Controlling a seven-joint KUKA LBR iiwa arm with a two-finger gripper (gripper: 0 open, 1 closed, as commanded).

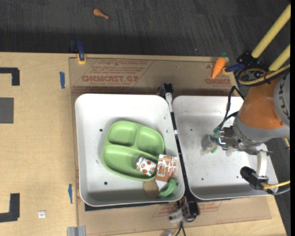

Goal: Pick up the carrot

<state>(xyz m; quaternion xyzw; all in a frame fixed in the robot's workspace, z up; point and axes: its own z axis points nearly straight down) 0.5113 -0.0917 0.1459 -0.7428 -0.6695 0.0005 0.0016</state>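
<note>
The carrot [217, 68], orange with a small green top, lies on the cardboard sheet behind the right bin [203, 184], outside both bins. My gripper [211, 143] hangs low over the middle of the right bin, pointing left, well in front of the carrot and apart from it. A small greenish bit shows at the gripper's tip; I cannot tell what it is. The grey arm with its orange band [258, 113] reaches in from the right.
The left bin [92, 115] holds a green divided plate [126, 145], two small printed boxes [156, 167], a brown piece and a green toy [168, 188] at its front right corner. A small orange object [100, 14] lies on the dark floor at the back. Yellow poles [272, 32] stand at the back right.
</note>
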